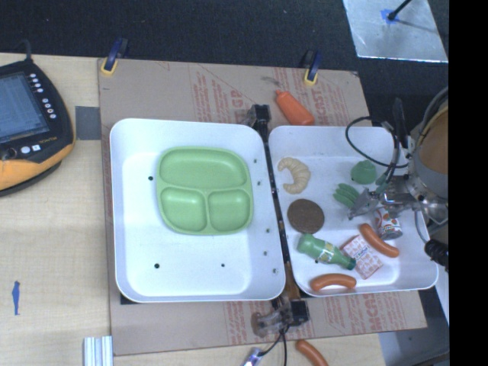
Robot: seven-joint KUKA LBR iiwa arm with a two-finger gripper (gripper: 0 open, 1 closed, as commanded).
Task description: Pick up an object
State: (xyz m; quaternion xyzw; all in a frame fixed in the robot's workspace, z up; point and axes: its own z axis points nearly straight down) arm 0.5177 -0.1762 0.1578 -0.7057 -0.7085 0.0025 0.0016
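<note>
No object is lifted yet, so the main part of the task is not done. The nearest candidates lie in the right shallow white bin [412, 280]: a green leafy plastic toy vegetable [348, 196] and a small red and white can [390, 224]. The gripper [367, 204] is low over this bin, between these two and close to both. I cannot tell whether it is spread or pressed together, and I see nothing held in it. In my judgement the approach is made, and the grasp and the lift are left.

Further out in the same bin are:
- a rounded green toy piece [364, 171]
- a beige toy croissant [294, 174]
- a flat brown round disc [306, 215]
- a green toy bottle [325, 252]
- a red and white paper packet [363, 256]
- two orange toy sausages, one [379, 241] beside the can and one [333, 283] at the near wall

The left white bin [130, 273] holds a light green divided plastic plate [204, 189].

Both bins stand on a brown cardboard sheet [198, 90], fixed with blue clamps [114, 54] to a pale wooden bench [53, 265]. An orange toy carrot [293, 108] lies on the cardboard behind the right bin. A grey and orange control pendant [30, 124] rests on the bench at the left. Behind the bench the floor [229, 14] is dark.
</note>
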